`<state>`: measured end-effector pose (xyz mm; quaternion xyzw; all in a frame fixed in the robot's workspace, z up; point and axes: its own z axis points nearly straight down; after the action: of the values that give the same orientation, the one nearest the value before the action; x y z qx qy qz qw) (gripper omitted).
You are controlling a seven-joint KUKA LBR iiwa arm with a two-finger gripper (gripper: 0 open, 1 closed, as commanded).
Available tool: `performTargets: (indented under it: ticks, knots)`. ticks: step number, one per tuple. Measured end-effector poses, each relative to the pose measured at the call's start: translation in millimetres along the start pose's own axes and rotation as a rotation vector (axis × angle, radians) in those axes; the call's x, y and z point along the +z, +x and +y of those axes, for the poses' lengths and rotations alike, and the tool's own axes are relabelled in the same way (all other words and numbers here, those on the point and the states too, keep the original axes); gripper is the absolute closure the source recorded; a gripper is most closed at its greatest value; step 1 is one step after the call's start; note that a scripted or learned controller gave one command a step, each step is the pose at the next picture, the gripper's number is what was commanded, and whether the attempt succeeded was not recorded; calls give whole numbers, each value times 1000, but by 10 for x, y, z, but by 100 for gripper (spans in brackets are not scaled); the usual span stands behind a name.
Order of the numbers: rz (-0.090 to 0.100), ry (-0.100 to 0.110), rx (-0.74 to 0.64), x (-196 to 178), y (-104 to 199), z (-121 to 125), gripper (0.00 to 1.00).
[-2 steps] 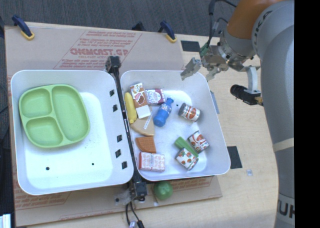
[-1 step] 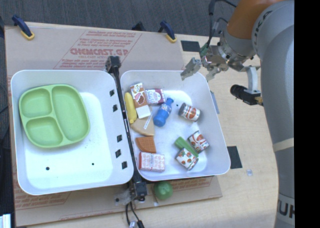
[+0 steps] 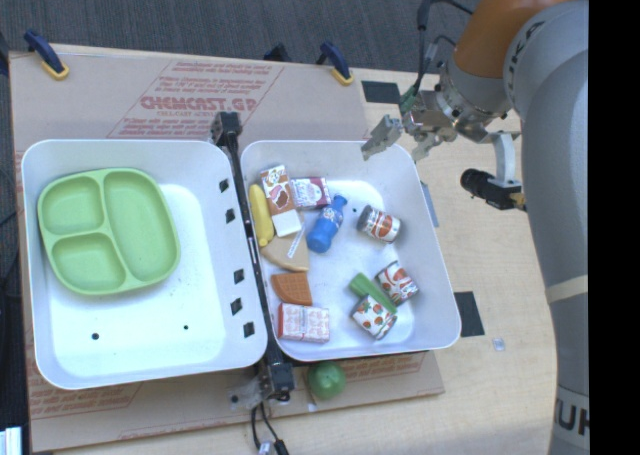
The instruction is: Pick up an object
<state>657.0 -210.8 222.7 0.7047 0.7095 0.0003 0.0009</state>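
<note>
Nearest the camera there's a small green ball-ish thing sitting on the cardboard sheet just outside the right bin's near edge, next to a black clamp and some cable I can't really make out.

Inside the right bin, near end first: a red-and-white carton lying flat, then a small can with a tomato-type label beside it to the right. A green stick-shaped piece is touching that can, and another little can leans against it. Slightly farther is an orange cracker-looking square, partly overlapping a tan slice.

Mid-bin there's a blue bottle lying tilted, a third can on its side to the right of it, a yellow banana-like thing along the left wall, and two small printed cartons at the far left end. Labels are too blurry to read.

The left bin holds a green divided plate toward its far left corner.

Farthest back, the gripper hangs over the right bin's far right corner, fingers spread apart with nothing between them. The arm behind it gets cut off at the right edge. The table shows beyond the bins on the right.
</note>
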Motion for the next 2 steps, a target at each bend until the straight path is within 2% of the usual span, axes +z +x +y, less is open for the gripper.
performTargets:
  ticks: [2]
  knots:
    - [0, 0, 0, 0, 0, 0, 0]
